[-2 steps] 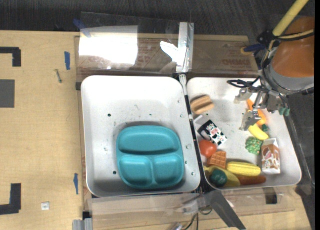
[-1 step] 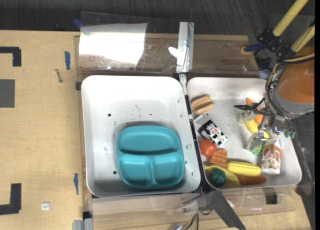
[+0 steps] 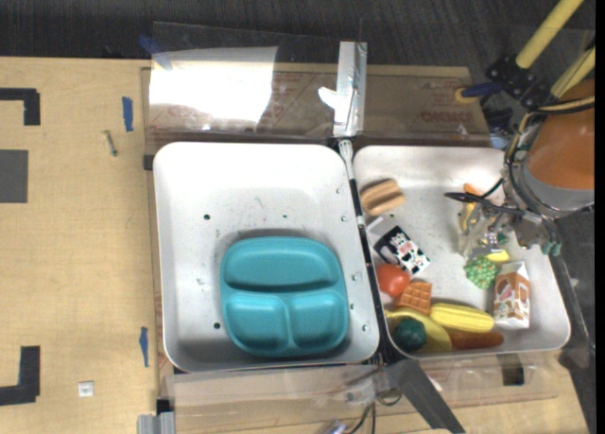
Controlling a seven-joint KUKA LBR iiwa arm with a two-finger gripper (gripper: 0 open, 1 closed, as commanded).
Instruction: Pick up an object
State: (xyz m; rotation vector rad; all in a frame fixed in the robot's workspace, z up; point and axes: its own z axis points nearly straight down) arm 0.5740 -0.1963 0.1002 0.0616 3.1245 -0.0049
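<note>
My gripper hangs low over the right part of the right bin, under the arm's orange band. Just below it lies a green broccoli piece, and a small orange and white carton lies beside that. A toy burger sits near the bin's left wall. A black and white cow-patterned block, a red tomato, an orange waffle piece, a yellow banana, a corn cob and a dark green round fruit crowd the front left.
The left bin holds a teal divided plate. A clear plastic sheet and a metal upright stand behind the bins. Yellow rods cross the top right corner.
</note>
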